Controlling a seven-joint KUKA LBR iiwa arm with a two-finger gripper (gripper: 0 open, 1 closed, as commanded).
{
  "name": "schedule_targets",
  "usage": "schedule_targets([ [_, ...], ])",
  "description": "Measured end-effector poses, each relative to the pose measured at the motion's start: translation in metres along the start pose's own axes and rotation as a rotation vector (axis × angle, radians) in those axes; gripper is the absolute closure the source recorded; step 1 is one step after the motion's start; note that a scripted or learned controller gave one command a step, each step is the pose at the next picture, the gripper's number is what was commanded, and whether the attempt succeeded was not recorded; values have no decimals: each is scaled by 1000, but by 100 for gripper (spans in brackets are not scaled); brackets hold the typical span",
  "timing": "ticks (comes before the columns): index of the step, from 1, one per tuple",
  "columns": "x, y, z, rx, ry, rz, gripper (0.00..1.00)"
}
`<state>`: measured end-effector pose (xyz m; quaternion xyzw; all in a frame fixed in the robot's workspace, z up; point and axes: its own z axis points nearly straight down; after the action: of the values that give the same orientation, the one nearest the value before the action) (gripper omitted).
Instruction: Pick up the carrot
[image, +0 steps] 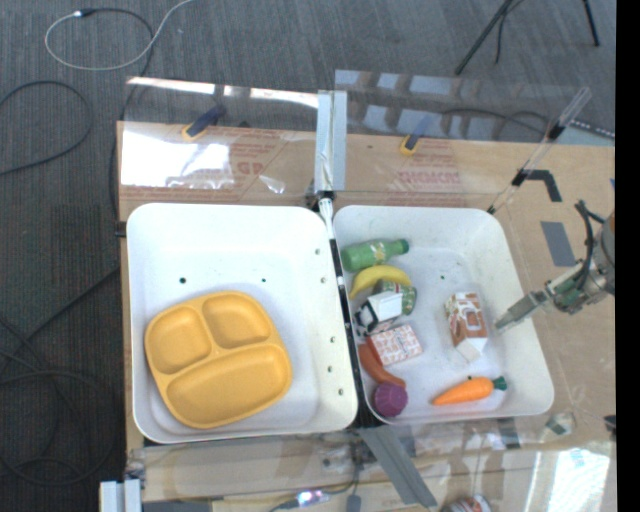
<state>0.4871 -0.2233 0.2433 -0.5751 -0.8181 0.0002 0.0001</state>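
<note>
The carrot (465, 391), orange with a green top pointing right, lies flat near the front right corner of the right bin (520, 260). My gripper (522, 308) reaches in over that bin's right rim as a thin grey part, up and to the right of the carrot. It is apart from the carrot, with a clear gap between them, and nothing shows in it.
A brown and white carton (467, 322) stands just behind the carrot. The right bin's left side holds a purple ball (390, 399), a red sausage shape (380, 366), a red box (398, 343), a banana (380, 277) and a green bottle (375, 252). A yellow divided plate (218, 355) lies in the left bin.
</note>
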Motion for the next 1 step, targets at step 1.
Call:
schedule_targets([
  [1, 1, -2, 19, 0, 0, -355, 0],
])
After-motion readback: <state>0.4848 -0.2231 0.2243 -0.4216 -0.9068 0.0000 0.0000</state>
